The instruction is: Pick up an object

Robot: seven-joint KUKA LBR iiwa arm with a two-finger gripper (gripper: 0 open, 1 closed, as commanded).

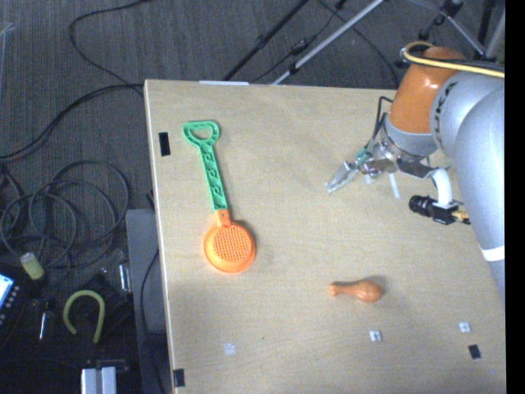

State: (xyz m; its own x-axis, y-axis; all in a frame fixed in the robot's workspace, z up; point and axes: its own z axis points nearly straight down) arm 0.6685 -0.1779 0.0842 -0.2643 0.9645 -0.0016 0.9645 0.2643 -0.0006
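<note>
Gripper: upper right of the bench, fingers apart — nothing between them.
Strainer: green handle, orange head, lying flat well to the gripper's left.
Orange pear-shaped object: on the bench, below the fingers in view — well apart from them.

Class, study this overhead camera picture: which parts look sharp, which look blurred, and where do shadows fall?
In the camera view, the green-handled strainer with the orange mesh head and the small orange gourd-shaped toy look fairly sharp, each with only a faint soft shadow on the pale wooden bench top; the claw is smeared and indistinct; light is even, without strong glare.
</note>
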